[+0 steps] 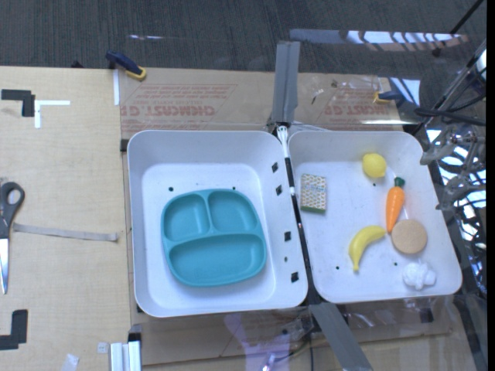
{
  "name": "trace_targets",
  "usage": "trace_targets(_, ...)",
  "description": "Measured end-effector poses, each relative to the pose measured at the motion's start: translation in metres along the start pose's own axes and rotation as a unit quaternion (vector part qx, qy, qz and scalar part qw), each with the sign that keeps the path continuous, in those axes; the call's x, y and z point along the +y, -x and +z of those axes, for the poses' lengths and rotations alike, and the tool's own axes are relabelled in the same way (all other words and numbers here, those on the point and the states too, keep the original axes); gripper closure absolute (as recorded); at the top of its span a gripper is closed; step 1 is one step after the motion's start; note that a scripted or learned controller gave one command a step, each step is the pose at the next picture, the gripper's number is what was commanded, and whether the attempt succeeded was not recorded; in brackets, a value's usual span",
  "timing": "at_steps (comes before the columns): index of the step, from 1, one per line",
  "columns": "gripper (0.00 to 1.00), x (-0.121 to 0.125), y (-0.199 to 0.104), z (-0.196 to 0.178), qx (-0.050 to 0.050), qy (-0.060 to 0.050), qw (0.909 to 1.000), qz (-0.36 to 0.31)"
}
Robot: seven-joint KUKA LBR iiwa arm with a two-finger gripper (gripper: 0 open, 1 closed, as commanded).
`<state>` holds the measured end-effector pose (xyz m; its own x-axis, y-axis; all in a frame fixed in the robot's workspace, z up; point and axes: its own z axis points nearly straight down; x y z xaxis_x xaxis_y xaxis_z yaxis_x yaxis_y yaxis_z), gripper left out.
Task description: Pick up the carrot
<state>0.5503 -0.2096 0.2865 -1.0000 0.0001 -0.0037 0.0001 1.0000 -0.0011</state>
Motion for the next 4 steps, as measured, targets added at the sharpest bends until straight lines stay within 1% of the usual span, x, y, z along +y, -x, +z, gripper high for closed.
trace_targets(1, 0.0, -0.012, 0.014, 0.115, 0.0, 0.0, 1.0, 0.006)
trace_targets(2, 0.0, -0.012, 0.046, 0.193, -0.001, 0.0, 0.9998, -0.022)
trace_targets(3, 1.0, -0.011, 0.048, 0.182, -0.004, -0.001, 0.9997, -0.024)
trace_targets(4, 0.0, -0.011, 0.048, 0.182, -0.004, -0.001, 0.9997, -0.024)
